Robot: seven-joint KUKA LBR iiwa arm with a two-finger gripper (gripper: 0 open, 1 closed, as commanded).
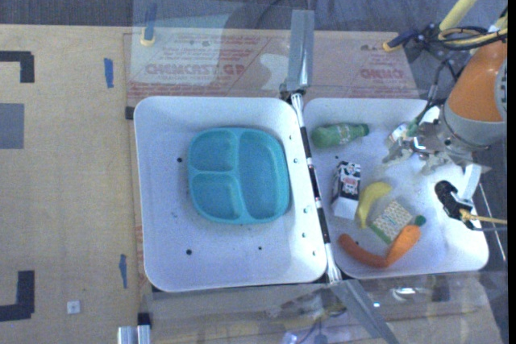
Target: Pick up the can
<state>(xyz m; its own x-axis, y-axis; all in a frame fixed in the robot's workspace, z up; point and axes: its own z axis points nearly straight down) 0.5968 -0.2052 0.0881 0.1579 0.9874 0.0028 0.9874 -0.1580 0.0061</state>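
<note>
Camera view: the arm (477, 93) sat highest, so closest to the lens. Its orange band was over the far right corner of the right bin (455, 250), with the hand (415, 145) below it, above the bin floor. Hand state: couldn't tell released from clenched at this resolution, and nothing read as gripped in it.

The can (339, 134) lay on its side at the far left of the right bin, just beside the divider between the bins. That ID is my read: it was the green cylinder, and no other item looked more can-like. The hand was to its right, apart from it, no contact.

Other items in the right bin, none of them the target:
- black-and-white carton (347, 180), left of centre
- banana (372, 201), just beside the carton
- patterned block (393, 217), touching the banana
- carrot (405, 242), toward the near edge

The left bin (161, 242) held a teal divided plate (239, 175). Both bins sat on the bench (64, 173).

Progress, as a judgement — early. The can was on the bin floor, not lifted and not contacted.

What was left: shift the hand left over the can, line up across its short axis, descend, close, lift. One risk — a round body lying down could roll when nudged.
</note>
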